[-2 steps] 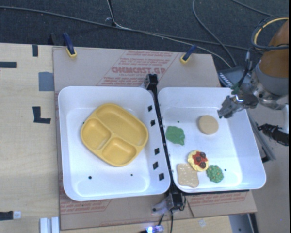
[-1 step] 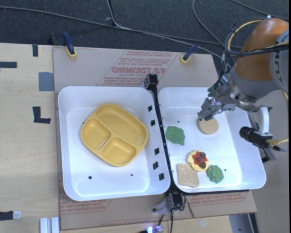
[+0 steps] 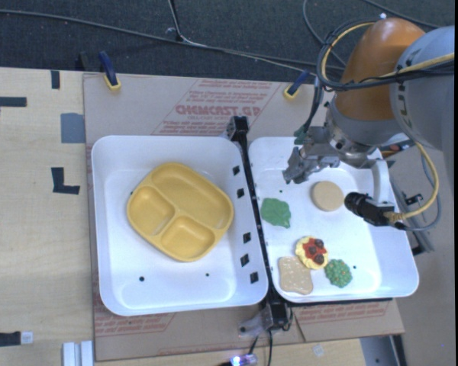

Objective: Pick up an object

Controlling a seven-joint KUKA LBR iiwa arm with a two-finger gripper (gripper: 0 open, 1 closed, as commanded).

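Note:
My gripper point(image 3: 297, 171) hangs over the upper part of the right bin point(image 3: 382, 280), its dark fingers pointing down toward the bin floor with nothing between them. Just below it lies a green leafy piece point(image 3: 275, 211). To its right sits a round tan cookie point(image 3: 327, 196). Nearer the front of this bin are a yellow piece with red and black topping point(image 3: 312, 252), a beige toast-shaped piece point(image 3: 295, 275) and a small green broccoli-like piece point(image 3: 338, 272).
The left bin point(image 3: 114, 280) holds a yellow three-compartment tray point(image 3: 180, 210). A black divider point(image 3: 248, 204) runs between the bins. A black cylinder on the arm's cabling point(image 3: 366, 208) overhangs the right bin's right side. Cardboard lies beneath the bins.

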